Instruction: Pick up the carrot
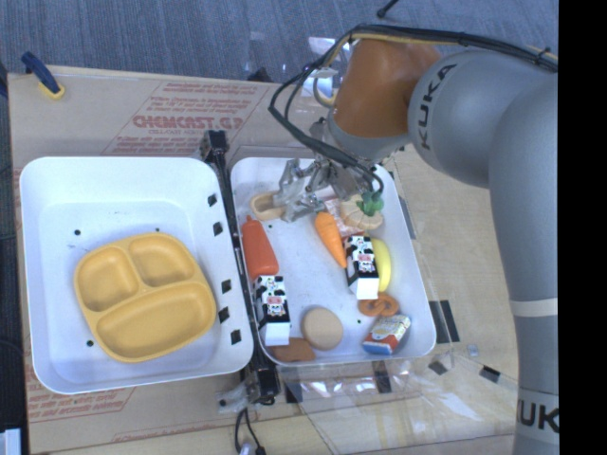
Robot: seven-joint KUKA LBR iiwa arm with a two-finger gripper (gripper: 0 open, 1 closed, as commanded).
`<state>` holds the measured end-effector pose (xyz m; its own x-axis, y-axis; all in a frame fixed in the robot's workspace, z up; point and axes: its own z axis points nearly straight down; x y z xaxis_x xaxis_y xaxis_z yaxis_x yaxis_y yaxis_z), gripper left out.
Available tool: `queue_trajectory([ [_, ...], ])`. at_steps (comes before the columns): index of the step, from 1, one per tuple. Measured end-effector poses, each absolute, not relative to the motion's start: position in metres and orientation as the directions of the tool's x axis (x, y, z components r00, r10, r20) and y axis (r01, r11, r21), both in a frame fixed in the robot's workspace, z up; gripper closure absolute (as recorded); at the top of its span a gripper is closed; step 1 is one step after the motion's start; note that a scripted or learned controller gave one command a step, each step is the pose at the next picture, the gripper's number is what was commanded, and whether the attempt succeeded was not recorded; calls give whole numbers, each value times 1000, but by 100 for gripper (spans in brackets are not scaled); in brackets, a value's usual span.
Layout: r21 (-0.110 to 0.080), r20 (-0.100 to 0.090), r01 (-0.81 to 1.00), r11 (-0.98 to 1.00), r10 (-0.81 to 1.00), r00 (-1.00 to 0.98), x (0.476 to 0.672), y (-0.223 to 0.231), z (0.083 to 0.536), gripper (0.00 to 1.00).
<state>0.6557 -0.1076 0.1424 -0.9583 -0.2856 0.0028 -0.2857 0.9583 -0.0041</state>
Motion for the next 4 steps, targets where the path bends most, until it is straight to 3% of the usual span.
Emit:
queue_trajectory([
  [1,-9,-6,-276,961,-276,-961,598,-172,187,100],
  [2,5,3,-619,785,-619,-785,553,-186,111,100],
  [3,-24,-13,-790,613,-790,-613,525,-176,102,100],
  [4,-10,-8,-820,573,-820,-573,545,-120,163,100],
])
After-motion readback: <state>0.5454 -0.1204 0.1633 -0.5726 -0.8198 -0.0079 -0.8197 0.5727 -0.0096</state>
